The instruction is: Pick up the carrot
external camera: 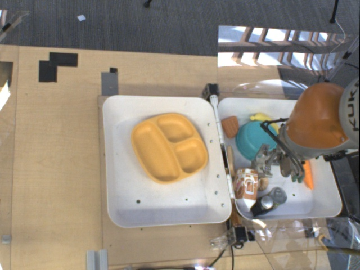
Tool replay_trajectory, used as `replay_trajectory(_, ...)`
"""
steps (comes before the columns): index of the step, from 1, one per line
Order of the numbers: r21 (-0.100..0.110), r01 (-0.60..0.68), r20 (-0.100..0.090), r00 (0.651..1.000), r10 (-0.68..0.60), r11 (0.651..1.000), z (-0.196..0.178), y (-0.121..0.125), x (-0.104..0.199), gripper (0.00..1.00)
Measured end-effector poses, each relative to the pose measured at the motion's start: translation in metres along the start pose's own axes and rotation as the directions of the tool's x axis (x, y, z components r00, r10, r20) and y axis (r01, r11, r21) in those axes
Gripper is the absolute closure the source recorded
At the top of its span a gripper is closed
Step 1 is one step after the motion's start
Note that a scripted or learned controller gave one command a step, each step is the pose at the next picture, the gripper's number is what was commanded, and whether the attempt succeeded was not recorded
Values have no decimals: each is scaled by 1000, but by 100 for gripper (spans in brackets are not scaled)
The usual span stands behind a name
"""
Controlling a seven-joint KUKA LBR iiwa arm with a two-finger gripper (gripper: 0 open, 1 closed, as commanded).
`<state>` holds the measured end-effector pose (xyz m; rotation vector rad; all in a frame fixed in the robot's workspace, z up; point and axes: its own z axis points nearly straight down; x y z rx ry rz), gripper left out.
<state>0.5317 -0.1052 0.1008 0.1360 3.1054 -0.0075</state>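
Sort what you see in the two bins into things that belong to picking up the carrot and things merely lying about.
Belongs to the job:
carrot, at the right bin's right side
gripper, hanging over the right bin

Just lying about:
yellow divided plate, in the left bin
teal bowl
brown block
snack packet
grey can

A pale wooden tabletop (50, 167) is carrying two shallow white bins lying side by side and touching, the left bin (129, 212) and the right bin (329, 204), while black markings (56, 66) are sitting near its upper left corner.
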Motion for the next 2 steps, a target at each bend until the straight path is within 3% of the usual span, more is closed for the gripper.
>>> replay_trajectory(1, -3, 205, -15, 979, -205, 979, 3, -84, -43, 100)
replay_trajectory(2, -7, -57, -20, 998, 57, 998, -84, 32, -29, 100)
